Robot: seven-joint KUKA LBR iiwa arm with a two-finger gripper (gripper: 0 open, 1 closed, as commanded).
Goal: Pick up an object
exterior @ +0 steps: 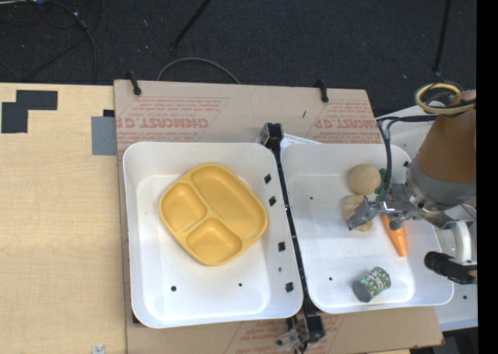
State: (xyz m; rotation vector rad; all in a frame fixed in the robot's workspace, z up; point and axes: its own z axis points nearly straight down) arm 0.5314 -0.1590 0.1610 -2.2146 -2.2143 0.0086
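Printed matter, legible: one item. Flat brown cardboard sheet [233,111] under the two bins, far edge of the tabletop: red block lettering, upside down from the camera, reading approximately "CHEMCAST GP" at the far-left portion; the same red printing repeats at the far-right portion, partly covered and not fully readable. Further red print at the sheet's near edge, too cut off to read. Small cylindrical patterned can [372,283], near-right corner: label illegible.

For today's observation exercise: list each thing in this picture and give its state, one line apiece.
yellow divided plate: lying flat in the left bin, nothing in its compartments.
tan ball: resting in the right bin.
carrot: lying flat beside the gripper.
small can: tipped on its side.
gripper: lowered into the right bin.
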